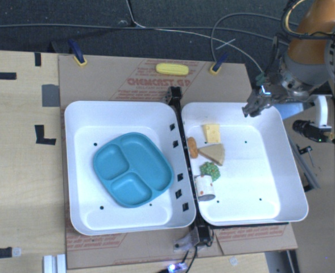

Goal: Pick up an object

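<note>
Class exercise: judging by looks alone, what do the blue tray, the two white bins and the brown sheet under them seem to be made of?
Blue tray: probably moulded plastic, with an even colour, rounded compartments and a soft sheen.
White bins: likely plastic, smooth and slightly glossy, with rounded corners.
Brown sheet: looks like cardboard, matte with red print.

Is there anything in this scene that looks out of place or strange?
One thing: a yellow banana-like item lies on the cardboard behind the bins, outside both. The other small items crowd the left side of the right bin, and the blue tray sits askew in the left bin.
</note>
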`<action>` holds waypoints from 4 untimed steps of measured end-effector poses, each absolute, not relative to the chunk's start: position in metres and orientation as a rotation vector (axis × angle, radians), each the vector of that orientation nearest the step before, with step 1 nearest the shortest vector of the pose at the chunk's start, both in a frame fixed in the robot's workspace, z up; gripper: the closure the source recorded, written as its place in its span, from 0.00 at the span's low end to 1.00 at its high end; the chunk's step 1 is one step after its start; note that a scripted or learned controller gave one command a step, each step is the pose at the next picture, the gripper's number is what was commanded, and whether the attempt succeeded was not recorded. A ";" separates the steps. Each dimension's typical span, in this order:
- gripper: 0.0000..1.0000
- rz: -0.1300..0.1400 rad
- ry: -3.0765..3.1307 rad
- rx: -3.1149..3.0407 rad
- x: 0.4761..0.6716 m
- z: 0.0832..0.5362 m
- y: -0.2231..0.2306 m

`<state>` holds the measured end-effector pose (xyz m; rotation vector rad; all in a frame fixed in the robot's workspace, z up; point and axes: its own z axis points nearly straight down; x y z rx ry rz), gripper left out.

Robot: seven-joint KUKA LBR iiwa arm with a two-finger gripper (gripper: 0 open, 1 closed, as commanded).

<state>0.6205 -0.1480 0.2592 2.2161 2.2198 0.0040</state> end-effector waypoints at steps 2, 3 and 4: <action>1.00 -0.001 2.230 2.217 0.592 0.262 -0.039; 1.00 -0.002 2.231 2.217 0.573 0.256 0.016; 1.00 -0.001 2.230 2.216 0.569 0.256 0.065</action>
